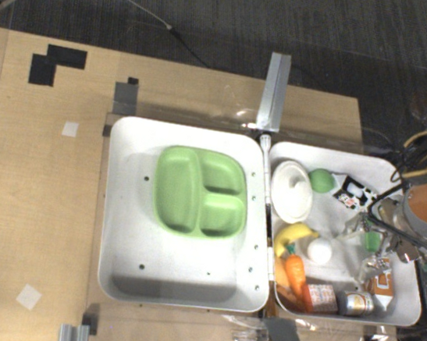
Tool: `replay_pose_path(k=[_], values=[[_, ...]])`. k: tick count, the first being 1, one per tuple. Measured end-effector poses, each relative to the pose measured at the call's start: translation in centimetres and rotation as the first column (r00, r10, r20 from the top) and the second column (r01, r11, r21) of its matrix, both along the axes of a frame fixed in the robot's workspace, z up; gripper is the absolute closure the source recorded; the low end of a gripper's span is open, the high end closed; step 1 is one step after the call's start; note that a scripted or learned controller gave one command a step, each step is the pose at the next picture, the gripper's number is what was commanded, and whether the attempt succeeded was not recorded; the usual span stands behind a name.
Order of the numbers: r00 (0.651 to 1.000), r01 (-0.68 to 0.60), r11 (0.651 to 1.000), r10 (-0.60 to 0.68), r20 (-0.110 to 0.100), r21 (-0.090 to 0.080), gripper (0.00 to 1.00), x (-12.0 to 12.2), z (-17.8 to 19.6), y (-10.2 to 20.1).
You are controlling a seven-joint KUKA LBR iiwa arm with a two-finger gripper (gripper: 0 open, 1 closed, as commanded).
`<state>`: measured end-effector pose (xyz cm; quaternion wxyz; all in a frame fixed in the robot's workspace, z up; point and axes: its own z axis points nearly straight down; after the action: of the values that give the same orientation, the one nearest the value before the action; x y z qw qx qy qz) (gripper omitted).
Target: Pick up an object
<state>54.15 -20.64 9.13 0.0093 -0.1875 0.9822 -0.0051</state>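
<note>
Camera view, two white bins [113, 270] on counter [27, 203], one green divided tray [199, 191] in left bin, right bin: one banana [293, 234], one carrot [293, 273], one white bowl [291, 191], one can [354, 304], gripper [376, 248] above, finger state cannot be told.

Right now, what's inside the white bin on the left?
Inside the left bin lies one green divided tray, open side up, with three compartments holding nothing I can make out. The tray covers the bin floor beneath it, so whatever might be under it is hidden.

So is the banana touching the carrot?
Touching. The camera view shows the banana lying against the top of the carrot, no gap between them.
</note>
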Motion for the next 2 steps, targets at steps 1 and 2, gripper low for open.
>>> replay_pose_path(k=[1, 2], values=[[1.0, -0.004, 1.0, 0.004, 0.017, -0.001, 1.0, 0.58, 1.5, 0.16], [1.0, -0.004, 1.0, 0.004, 0.016, -0.001, 0.0, 0.55, 1.45, 0.18]])
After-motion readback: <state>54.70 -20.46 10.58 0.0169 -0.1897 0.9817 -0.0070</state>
